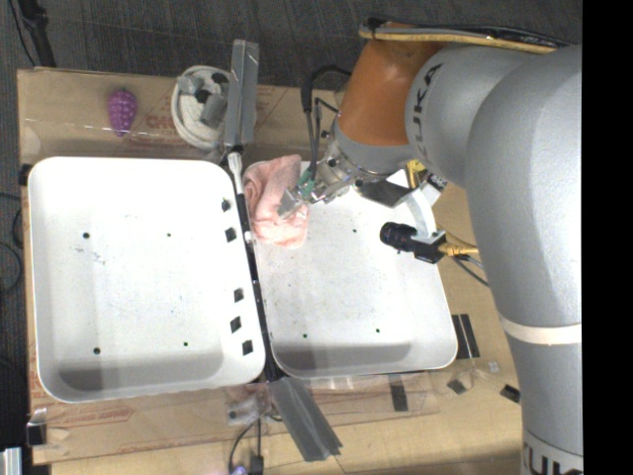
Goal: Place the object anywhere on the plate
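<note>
- The pink cloth is lying crumpled in the right bin, in its far corner against the divider between the bins, its long axis running along that divider.
- The gripper is sitting right at the cloth's arm-side edge; whether it is spread, pressed together or pinching fabric, I cannot tell.
- I am seeing no plate, so the drop spot is staying an open question.
- From the cloth, bare bin floor is opening toward the near wall; the left bin is waiting just across the divider.
- The divider's clips could be snagging any dragged fabric, I'd judge.
</note>
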Action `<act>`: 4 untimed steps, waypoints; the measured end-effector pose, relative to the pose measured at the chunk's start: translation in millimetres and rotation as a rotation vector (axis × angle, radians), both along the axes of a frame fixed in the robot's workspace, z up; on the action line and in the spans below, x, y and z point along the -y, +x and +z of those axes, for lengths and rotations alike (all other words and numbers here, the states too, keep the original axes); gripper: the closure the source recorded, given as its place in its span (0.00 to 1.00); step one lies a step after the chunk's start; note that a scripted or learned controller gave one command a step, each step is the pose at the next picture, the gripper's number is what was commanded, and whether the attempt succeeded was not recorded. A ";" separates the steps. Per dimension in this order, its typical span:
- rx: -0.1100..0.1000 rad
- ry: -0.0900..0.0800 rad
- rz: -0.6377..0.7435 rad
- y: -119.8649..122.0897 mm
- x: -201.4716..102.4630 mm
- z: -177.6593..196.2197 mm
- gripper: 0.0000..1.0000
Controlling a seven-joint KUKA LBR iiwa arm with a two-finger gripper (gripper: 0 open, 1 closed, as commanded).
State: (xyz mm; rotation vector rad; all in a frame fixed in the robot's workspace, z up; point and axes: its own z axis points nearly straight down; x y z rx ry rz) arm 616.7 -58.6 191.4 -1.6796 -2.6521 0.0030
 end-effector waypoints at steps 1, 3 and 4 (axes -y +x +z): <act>0.000 0.001 0.007 0.2 -0.5 40.2 1.00; -0.001 0.002 0.821 -62.8 -77.9 52.4 1.00; -0.001 0.003 1.135 -88.4 -112.5 54.6 1.00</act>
